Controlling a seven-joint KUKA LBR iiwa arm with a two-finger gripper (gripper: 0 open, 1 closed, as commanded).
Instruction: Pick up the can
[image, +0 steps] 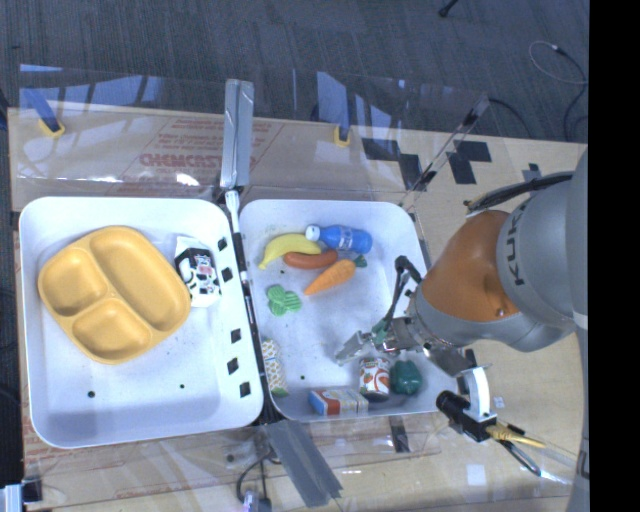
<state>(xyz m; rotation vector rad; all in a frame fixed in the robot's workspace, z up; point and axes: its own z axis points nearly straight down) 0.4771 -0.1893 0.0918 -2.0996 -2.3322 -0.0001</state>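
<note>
Can (375, 379) stood at lower right of frame, directly beneath gripper (372, 345), apparently positioned for pickup; claw state indeterminable.

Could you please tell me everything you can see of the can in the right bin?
The can is small, with an orange and white printed label and a pale top. It sits near the front edge of the right bin, apparently upright, between a dark green object and a small carton, right below the tool.
</note>
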